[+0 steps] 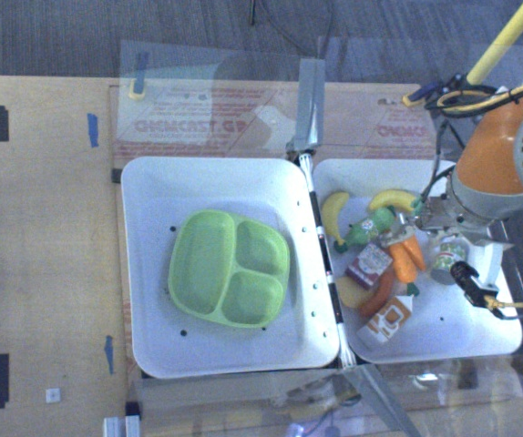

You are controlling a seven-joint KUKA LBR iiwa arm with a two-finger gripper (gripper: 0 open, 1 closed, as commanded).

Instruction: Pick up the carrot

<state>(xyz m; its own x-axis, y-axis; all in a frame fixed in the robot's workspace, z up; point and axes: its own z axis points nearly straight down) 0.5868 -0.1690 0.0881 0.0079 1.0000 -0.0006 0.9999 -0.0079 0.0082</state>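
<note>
The carrot (406, 257) lies at centre right of the frame, in the right bin (480, 330), crowded among other toy foods. The gripper (430, 230) sits just beside its upper end; whether its fingers are parted I cannot tell. It looks light, stiff and smooth, best pinched across the thick orange middle

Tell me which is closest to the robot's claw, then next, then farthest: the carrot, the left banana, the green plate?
1. Carrot, right under the gripper in the right bin.
2. Left banana, by that bin's left wall.
3. Green plate, over in the left bin.
</note>
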